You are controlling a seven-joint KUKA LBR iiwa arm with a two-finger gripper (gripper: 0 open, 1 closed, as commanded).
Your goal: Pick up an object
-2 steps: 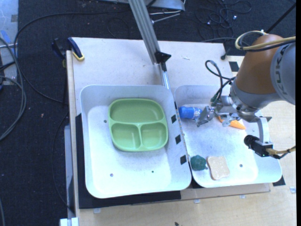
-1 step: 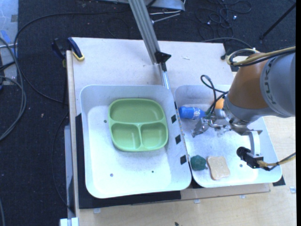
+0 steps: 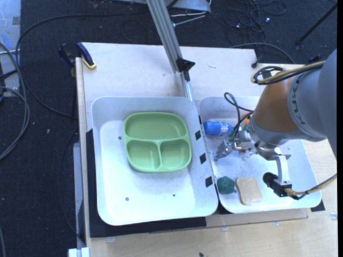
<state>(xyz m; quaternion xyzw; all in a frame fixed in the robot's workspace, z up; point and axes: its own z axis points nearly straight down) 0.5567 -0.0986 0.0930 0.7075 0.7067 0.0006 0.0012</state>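
Your robot arm (image 3: pixel 292 108) came in from the right and bent down over the right bin (image 3: pixel 311 167). Its big grey part was on the right, and the orange band sat just above the wrist. The wrist leaned down and to the left, so the tool (image 3: pixel 222 153) pointed at the left wall of that bin. The tool was low in the bin, near the middle of that wall. You could not tell if the tool was open or closed, because it looked small and blurry. You could not see anything in it.

In the right bin, a blue thing (image 3: pixel 216 127) lay near the top, just above the tool. A dark green lump (image 3: pixel 225 184) lay near the bottom. A tan sponge (image 3: pixel 249 190) lay just beside the lump, on its right. Both were below the tool and apart from it.

In the left bin (image 3: pixel 107 197), a green plate (image 3: pixel 158 141) with three parts lay flat. Both bins sat side by side on the table (image 3: pixel 128 68).
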